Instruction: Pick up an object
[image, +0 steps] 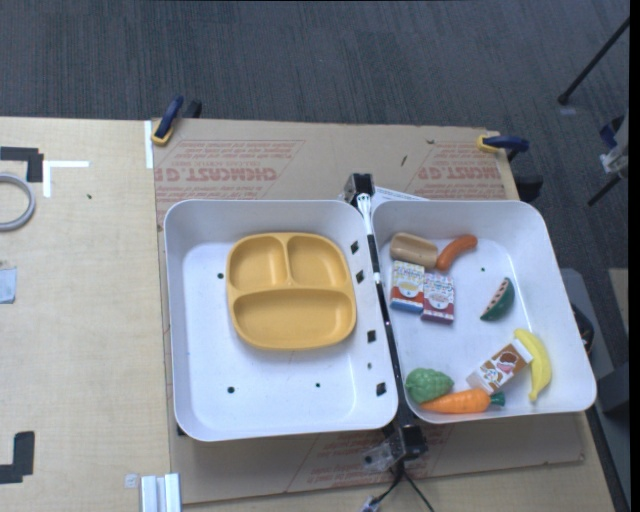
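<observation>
One fixed camera looked down at a slant from above the table, framing both white bins fully.

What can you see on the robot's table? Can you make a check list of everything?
Surface: cardboard sheet on a wooden bench, clamped at the back corners, under two white bins.
Job's things: right bin holds a bread roll, sausage, two small cartons, watermelon slice, banana, snack box, carrot, green vegetable.
Clutter: yellow divided plate in the left bin.
Claw: nothing seen.
Cables: dark leads at the front edge.
Surroundings: grey carpet.
</observation>
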